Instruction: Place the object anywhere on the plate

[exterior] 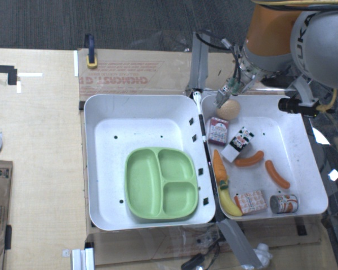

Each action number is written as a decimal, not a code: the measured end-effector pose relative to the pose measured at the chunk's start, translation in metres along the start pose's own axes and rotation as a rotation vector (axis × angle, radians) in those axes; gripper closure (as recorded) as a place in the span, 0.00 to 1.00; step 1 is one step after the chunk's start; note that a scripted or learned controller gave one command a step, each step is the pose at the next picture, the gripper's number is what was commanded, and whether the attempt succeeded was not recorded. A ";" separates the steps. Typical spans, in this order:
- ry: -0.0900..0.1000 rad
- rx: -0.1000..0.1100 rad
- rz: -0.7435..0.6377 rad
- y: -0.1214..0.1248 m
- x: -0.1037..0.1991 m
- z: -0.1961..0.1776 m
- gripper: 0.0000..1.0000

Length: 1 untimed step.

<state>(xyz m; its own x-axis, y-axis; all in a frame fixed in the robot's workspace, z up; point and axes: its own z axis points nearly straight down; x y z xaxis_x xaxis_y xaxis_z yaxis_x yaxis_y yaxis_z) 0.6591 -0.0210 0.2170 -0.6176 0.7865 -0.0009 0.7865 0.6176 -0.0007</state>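
A light green plate (160, 183) with three compartments lies in the left bin (101, 151), toward its front right. My gripper (224, 98) reaches down over the back left corner of the right bin (304, 151). A beige egg-shaped object (230, 109) sits directly under the gripper tip and touches or nearly touches it. Whether it is gripped cannot be made out. The orange band and grey wrist hang above, at the top right.
The right bin also holds a pink carton (218, 131), a cow-patterned box (240, 141), two sausages (249, 160) (277, 174), a carrot (219, 166), a banana (230, 201), a small snack box (250, 201) and a can (283, 203). A raised rim divides the bins.
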 end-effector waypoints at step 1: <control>-0.002 -0.001 -0.016 -0.102 -0.064 -0.058 1.00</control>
<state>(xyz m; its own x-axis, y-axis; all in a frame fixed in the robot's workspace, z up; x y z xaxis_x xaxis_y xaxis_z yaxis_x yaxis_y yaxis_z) 0.6182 -0.1343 0.2752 -0.6301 0.7765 -0.0032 0.7765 0.6301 0.0003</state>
